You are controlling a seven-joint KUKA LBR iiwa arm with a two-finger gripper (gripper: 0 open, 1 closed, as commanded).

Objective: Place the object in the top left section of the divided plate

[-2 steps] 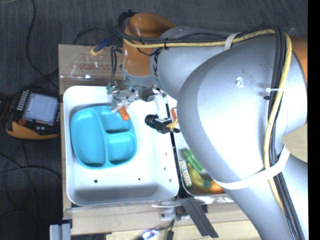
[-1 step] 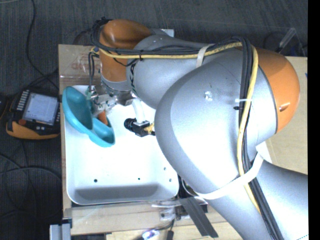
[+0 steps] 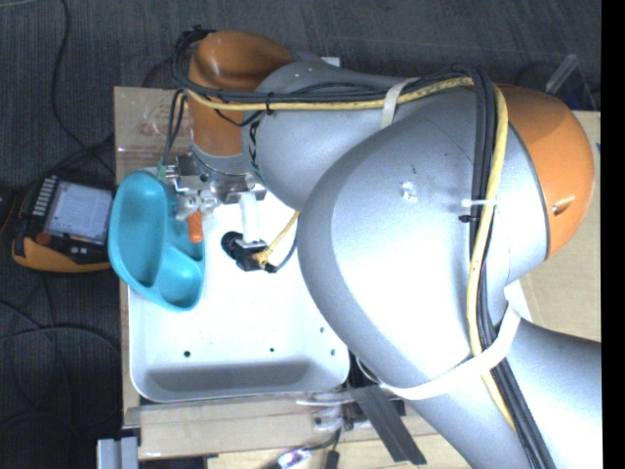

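From above, the arm (image 3: 420,213) hides most of the bin (image 3: 234,360). The gripper (image 3: 200,203) hangs at the blue plate (image 3: 151,242), which stands tilted. A small orange object (image 3: 195,229), perhaps light and stiff, sits beneath; best pinched across its middle.

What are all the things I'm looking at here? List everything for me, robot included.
Divided plate: one, light blue, tilted at the left edge of the white bin.
Small orange object: one, orange, just right of the plate, under the wrist; too small to identify.
White bin: one in sight, white, centre and bottom of the view.
Handheld screen device: one, black with orange casing, on the dark floor at far left.
Wooden bench: one, pale brown, under the bin.
Robot arm: one, grey with orange band, reaching in from the right.
Jaws: one set, metal, beside the plate; their state is unclear.
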